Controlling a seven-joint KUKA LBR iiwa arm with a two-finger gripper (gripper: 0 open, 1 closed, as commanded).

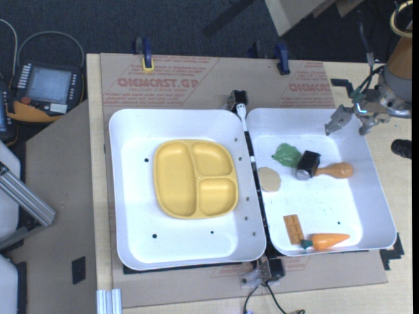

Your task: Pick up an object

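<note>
The left bin [131,175] is the landmark here: a shallow white tray that lies on a brown board [196,77] printed with red lettering, and it carries a yellow divided plate [194,177] with three compartments, sitting a little above the middle of its floor. Touching the left bin along its right edge is the right bin [366,201], of much the same size, with a row of dark fasteners running down the seam between the two. Over the far upper corner of the right bin, well away from the left bin, hangs the gripper [351,122]; its two grey fingers are spread apart with nothing between them, and it hovers above the bin's rim rather than over any of the objects. Nearest the left bin, just across the seam, lies a pale round disc [269,179]. Beyond it sits a crumpled green piece [286,154], and just past that a black-headed tool with a tan wooden handle [321,169] lying on its side, its handle pointing away from the left bin. Lower down are a small tan block [292,228] and, beside it, an orange carrot [326,241] with a green stub end.
</note>
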